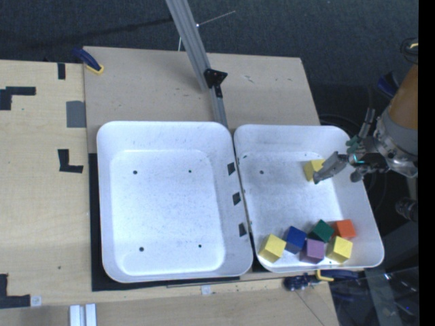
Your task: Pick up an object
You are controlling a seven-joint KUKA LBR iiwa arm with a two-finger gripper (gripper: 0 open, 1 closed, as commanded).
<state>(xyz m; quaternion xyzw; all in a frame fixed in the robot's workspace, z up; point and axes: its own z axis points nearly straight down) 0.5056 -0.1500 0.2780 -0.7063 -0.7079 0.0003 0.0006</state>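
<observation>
My gripper (343, 171) hangs over the right side of the right bin (285, 136), with its two fingers spread apart and nothing between them. A small yellow block (312, 168) lies just left of the left finger (329, 168), touching or nearly touching its outer side. Along the bin's near edge sits a cluster of blocks: yellow (273, 247), blue (296, 239), purple (315, 250), green (322, 230), orange (345, 229) and another yellow (341, 249).
The left bin (163, 195) stands beside the right one. A slanted metal pole (194, 39) crosses the bench behind the bins. A blue and yellow clamp (88, 60) sits at the bench's far left corner.
</observation>
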